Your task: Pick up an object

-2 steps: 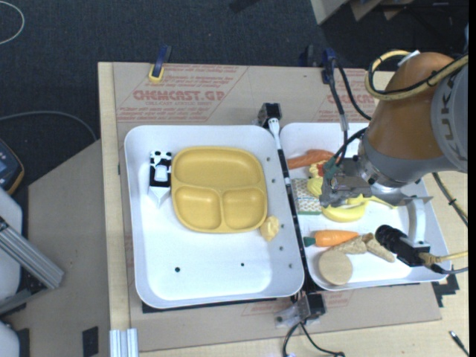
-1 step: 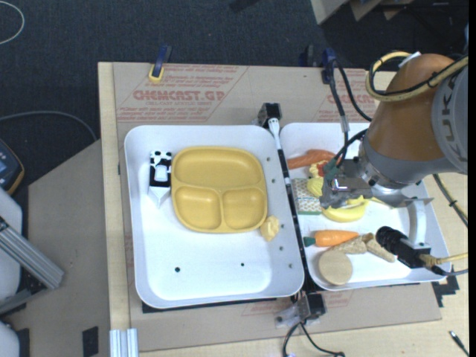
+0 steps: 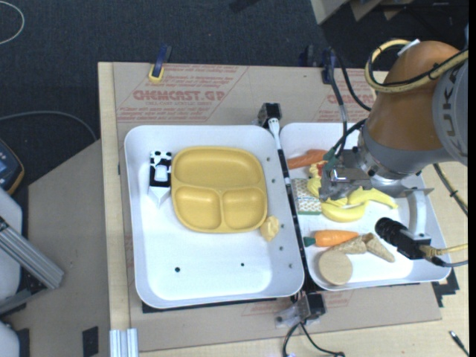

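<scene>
My gripper (image 3: pixel 334 185) hangs low in the right bin (image 3: pixel 435 272), right over a yellow banana (image 3: pixel 351 208) and seemingly touching its left part. An orange carrot (image 3: pixel 307 158) lies just behind the gripper at the bin's far left. A second carrot (image 3: pixel 335 237) lies in front of the banana. Beside it are a tan round disc (image 3: pixel 335 268) and a pale wedge-shaped piece (image 3: pixel 374 247). A small green-patterned item (image 3: pixel 302 196) rests against the bin's left wall. The arm's body hides the right bin's far right part.
The left bin (image 3: pixel 212 274) holds a yellow divided plate (image 3: pixel 219 188), a small black-and-white object (image 3: pixel 159 171) to its left, and a small pale yellow lump (image 3: pixel 269 228) at its near right corner. The bins' shared wall (image 3: pixel 290 207) runs close to the gripper's left.
</scene>
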Motion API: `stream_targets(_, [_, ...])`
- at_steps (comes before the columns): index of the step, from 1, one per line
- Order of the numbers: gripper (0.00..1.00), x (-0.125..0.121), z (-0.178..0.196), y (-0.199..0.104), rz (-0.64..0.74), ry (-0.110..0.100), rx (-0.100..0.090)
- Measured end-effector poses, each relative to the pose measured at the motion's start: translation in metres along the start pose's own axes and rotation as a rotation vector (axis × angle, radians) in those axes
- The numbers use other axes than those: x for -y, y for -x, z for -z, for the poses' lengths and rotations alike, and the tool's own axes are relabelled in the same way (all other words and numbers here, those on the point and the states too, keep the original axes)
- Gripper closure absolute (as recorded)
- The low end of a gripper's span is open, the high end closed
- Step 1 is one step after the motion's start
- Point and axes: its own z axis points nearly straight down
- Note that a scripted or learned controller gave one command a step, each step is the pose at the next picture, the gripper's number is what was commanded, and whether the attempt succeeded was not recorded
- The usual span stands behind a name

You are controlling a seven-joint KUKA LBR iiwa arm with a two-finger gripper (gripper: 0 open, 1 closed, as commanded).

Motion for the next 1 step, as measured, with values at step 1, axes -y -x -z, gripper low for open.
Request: stream_targets(1, [1.0,0.0166,-0.0081,0.0011,-0.003,-0.007,-0.001])
